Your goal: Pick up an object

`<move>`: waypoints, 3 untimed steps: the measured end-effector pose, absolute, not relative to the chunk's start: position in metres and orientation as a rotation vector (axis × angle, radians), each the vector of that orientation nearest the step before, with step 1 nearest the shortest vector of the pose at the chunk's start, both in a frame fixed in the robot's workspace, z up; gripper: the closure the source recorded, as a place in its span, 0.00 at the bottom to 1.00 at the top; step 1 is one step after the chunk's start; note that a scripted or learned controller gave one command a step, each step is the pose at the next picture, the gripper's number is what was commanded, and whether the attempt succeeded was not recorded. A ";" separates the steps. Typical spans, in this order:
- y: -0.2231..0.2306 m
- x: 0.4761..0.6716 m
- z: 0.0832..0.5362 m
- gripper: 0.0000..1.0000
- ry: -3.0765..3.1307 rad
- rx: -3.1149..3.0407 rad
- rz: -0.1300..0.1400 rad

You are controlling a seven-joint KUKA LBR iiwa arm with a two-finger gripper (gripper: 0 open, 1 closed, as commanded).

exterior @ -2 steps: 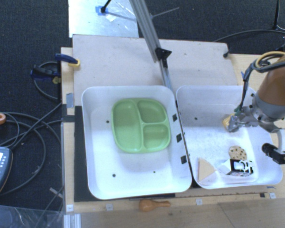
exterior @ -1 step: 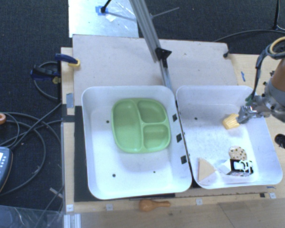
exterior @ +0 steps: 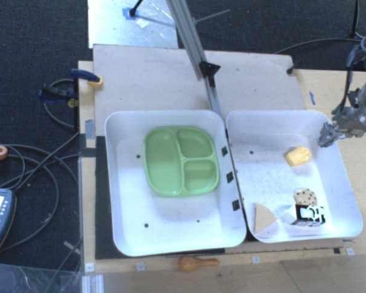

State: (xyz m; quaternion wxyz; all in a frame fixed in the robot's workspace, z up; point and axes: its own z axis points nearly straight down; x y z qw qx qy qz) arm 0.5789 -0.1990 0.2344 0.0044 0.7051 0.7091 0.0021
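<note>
Two white bins are seen side by side on the bench. The left bin (exterior: 125, 224) carries a green divided tray (exterior: 181, 160). The right bin (exterior: 344, 182) carries a yellow block (exterior: 297, 156) near its middle, and, toward the near edge, a tan wedge (exterior: 264, 218), a speckled round piece (exterior: 304, 196) and a small black-and-white item (exterior: 309, 213).

Step judged: approach, nothing lifted yet. The gripper (exterior: 327, 136) is held over the right bin's far right rim, just beside the yellow block and apart from it. Its opening cannot be told; nothing is seen held. Next called for: shift toward a chosen object, then descent.
</note>
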 end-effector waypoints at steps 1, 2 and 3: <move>-0.200 0.581 0.289 1.00 2.223 2.208 0.006; -0.155 0.581 0.275 1.00 2.232 2.211 0.002; -0.097 0.591 0.274 1.00 2.235 2.208 0.004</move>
